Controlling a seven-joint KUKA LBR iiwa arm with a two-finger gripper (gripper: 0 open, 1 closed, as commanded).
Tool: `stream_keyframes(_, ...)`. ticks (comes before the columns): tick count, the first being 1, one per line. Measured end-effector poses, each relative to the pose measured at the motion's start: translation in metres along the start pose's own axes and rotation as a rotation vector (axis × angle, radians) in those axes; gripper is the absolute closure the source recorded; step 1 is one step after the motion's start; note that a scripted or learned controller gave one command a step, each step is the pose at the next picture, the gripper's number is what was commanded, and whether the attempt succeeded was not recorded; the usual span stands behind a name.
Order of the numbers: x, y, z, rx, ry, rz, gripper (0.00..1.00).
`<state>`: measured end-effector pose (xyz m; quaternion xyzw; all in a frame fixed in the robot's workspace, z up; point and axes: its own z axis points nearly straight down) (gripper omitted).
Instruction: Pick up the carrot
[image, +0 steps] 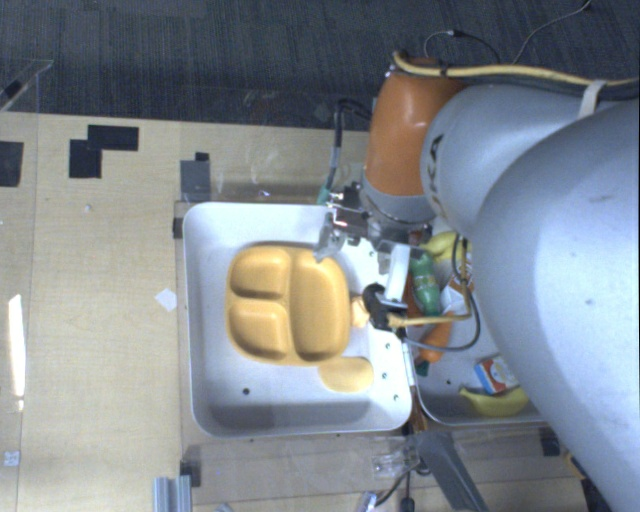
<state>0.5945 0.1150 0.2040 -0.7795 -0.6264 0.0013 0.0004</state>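
Masks most of the right bin (445, 412) with the arm (540, 220), itself cut off at the right and bottom edges. Shows only an orange sliver of the carrot (431, 351) and part of a banana (495, 402) past the arm's edge.

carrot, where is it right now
In the camera view the carrot lies in the right bin, by its left wall, just below the green thing and up-left of the banana, partly behind cables.

We log left bin (215, 400) white | tray (290, 300) plain yellow | carrot (433, 352) orange | green item (424, 283) | banana (495, 402) yellow | arm (520, 200) grey with orange band (400, 130) | bench (90, 300) pale tan, we note black squares (100, 150)
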Motion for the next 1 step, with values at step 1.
stream_keyframes(1, 0.0324, -0.0256, 0.0825, -0.007, 0.005, -0.008, 0.00)
